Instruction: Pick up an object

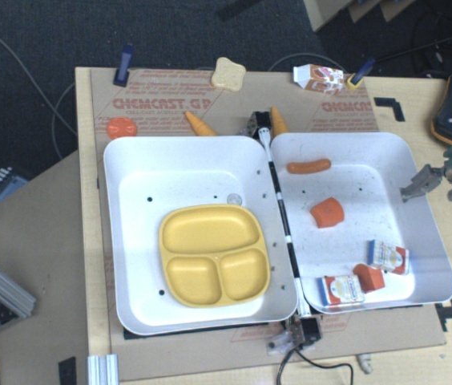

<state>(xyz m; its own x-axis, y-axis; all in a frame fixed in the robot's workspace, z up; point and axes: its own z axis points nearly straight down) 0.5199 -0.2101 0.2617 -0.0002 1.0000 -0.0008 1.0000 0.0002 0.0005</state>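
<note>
Gripper (438, 180) poised at the right bin's outer edge, nothing lifted yet.

Whether it stands open or closed I cannot tell from here, and I see nothing held in it. The right bin (394, 147) beside it holds a sausage (308, 166), an orange block (327, 212), two small cartons (388, 257) (341, 289) and a red piece (369, 277) between them; any could be the pick. Beyond, the left bin (130, 175) carries a yellow divided plate (213, 254). My worry: the cartons and red piece crowd together below the gripper, so a descent there may nudge one aside or catch two. The bin wall also sits close, and could be clipped.
</note>
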